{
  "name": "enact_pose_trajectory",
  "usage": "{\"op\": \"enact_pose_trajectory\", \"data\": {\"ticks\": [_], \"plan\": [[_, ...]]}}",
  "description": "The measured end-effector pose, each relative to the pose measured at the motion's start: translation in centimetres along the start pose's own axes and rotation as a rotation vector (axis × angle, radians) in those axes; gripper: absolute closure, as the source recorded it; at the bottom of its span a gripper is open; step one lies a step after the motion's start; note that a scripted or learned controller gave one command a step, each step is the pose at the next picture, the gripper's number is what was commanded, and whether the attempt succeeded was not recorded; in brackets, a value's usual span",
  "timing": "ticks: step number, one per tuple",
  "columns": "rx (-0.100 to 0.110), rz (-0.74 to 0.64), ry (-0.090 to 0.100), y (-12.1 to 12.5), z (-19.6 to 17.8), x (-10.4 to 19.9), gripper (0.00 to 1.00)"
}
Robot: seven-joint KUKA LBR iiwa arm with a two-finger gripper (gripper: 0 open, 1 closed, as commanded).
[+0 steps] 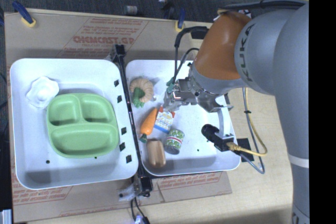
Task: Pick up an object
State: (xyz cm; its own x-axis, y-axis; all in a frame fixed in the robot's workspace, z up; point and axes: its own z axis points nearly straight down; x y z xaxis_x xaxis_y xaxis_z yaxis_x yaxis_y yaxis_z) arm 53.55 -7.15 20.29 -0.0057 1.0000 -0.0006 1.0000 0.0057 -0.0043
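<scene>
Crowding risks a miss: hand (172, 98), grip state unclear, hovers above carton (164, 120) wedged between carrot (148, 121) and can (174, 140).

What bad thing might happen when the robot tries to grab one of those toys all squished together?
The gripper hangs over a tight cluster: the carrot, small carton and can touch or nearly touch, so it may pinch two at once or knock one aside. The carrot and the brown block lie close to the bin wall, leaving little room beside them, so a grab there might slip off.
</scene>
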Motion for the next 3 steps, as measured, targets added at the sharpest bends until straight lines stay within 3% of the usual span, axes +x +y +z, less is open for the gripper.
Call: {"op": "enact_pose_trajectory", "data": {"ticks": [1,2,3], "plan": [[-0.001,0.001,0.0,0.0,0.0,0.0,0.0],[-0.012,-0.001,-0.002,3.7,-15.3,1.2,0.0],[-0.007,0.003,-0.002,6.1,-18.4,-9.1,0.0]]}}
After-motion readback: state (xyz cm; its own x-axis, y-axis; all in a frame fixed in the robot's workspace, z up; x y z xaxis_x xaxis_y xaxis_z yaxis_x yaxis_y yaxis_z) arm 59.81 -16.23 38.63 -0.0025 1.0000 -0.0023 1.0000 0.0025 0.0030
